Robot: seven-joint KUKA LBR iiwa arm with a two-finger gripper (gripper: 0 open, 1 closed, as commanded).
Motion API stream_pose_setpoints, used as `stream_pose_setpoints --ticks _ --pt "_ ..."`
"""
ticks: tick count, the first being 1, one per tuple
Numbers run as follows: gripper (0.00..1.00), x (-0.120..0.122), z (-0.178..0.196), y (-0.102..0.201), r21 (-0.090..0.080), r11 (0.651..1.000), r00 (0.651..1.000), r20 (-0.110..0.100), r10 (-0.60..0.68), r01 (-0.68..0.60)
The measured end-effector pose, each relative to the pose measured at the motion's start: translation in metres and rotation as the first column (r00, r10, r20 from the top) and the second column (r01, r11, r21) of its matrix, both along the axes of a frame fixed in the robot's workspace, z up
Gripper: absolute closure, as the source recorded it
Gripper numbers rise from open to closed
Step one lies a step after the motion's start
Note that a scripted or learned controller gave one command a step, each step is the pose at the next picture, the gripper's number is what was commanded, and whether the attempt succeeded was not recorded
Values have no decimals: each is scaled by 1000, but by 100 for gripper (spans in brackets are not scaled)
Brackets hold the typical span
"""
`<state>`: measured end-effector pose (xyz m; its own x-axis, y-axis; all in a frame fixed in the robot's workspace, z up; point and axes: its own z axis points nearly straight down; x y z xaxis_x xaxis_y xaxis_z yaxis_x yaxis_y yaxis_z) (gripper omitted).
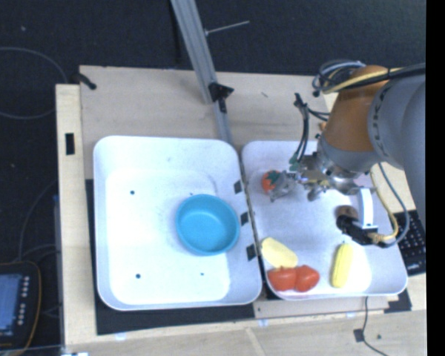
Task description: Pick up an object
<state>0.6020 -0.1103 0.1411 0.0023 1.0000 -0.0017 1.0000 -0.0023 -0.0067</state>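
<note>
Camera view: wooden bench, perhaps dark floor.

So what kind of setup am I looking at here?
Most likely a robot lab test bench: two white bins on a wooden bench, toy food like a yellow banana, a blue bowl, and loose cables on a dark floor.

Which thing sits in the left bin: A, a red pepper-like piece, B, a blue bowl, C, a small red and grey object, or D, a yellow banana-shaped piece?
B: the blue bowl rests on the floor of the left bin, while the yellow and red pieces all lie in the right bin.
</note>
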Motion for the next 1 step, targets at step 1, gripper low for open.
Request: stream_pose_setpoints --ticks 1 --pt "100 2 16 0 2 1000 1000 11 -4 4"
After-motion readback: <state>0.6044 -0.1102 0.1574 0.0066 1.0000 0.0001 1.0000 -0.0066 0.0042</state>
